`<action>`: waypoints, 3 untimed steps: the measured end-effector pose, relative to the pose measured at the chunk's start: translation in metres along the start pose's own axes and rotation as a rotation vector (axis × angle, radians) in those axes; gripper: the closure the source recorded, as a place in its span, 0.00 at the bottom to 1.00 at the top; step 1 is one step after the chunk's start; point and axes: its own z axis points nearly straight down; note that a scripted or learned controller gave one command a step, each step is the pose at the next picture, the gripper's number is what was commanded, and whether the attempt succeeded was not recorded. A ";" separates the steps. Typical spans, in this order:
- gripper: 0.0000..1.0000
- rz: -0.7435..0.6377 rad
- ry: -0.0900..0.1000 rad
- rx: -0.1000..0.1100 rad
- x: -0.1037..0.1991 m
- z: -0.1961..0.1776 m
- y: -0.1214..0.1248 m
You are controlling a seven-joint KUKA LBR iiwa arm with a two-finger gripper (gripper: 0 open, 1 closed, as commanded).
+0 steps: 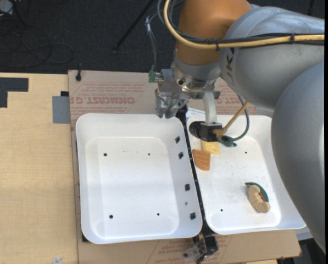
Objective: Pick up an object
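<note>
Gripper (168,110) is hanging over the far rim where the left bin (131,186) and right bin (235,172) are meeting; whether it is clenched or released cannot be told. Waffle piece (202,160), yellow block (211,147) and tan chunk (257,198) are lying in the right bin.

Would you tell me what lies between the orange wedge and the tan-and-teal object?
In the camera view, only bare right bin floor separates the orange wedge from the tan-and-teal object.

Dark floor (70,37) with loose cables (4,5) behind — pale wooden bench (26,175), black patches (7,89), printed cardboard sheet (114,95).
</note>
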 end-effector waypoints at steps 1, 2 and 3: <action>1.00 0.003 0.002 -0.028 -0.013 -0.262 -0.022; 1.00 0.007 -0.003 0.008 -0.002 -0.104 -0.058; 1.00 0.003 -0.003 0.002 0.031 0.001 -0.075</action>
